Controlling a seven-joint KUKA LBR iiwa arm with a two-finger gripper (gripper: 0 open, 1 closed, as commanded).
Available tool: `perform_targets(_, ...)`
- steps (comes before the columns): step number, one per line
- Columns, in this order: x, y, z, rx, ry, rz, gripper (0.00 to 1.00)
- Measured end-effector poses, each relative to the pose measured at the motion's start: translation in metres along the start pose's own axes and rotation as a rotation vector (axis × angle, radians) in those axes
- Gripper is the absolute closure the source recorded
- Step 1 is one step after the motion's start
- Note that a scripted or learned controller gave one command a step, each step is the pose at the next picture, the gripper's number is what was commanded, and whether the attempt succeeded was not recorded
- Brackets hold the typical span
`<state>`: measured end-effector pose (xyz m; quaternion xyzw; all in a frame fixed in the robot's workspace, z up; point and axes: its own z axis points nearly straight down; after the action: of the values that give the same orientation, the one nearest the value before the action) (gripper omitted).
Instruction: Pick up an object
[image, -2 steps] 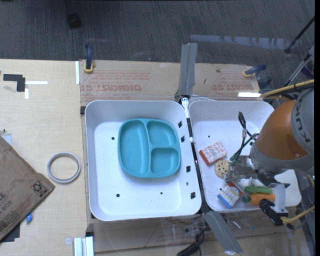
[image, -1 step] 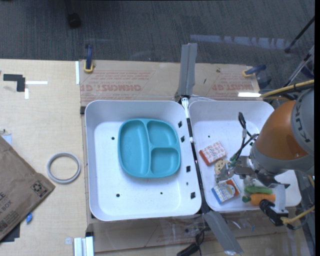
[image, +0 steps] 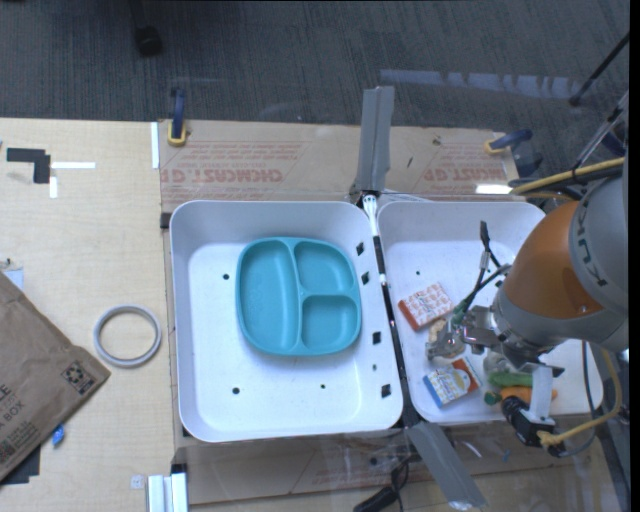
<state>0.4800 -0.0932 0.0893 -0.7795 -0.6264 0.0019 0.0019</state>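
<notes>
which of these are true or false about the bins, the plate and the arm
1. The teal divided plate lies in the left bin. True.
2. The gripper is over the left bin. False: it is over the right bin.
3. A tape ring lies on the bench left of the bins. True.
4. The red-and-white packet rests on the plate. False: it lies in the right bin.

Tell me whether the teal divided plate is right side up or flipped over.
Right side up. The teal divided plate lies flat in the left bin, its three hollow compartments facing upward.
</notes>
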Motion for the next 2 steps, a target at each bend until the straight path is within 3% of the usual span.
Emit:
perform_targets(1,-0.001,0.0,-0.007,0.004,-0.001,0.002,1.0)
perform_targets(2,-0.021,0.044,-0.123,-0.001,-0.002,-0.007,1.0)
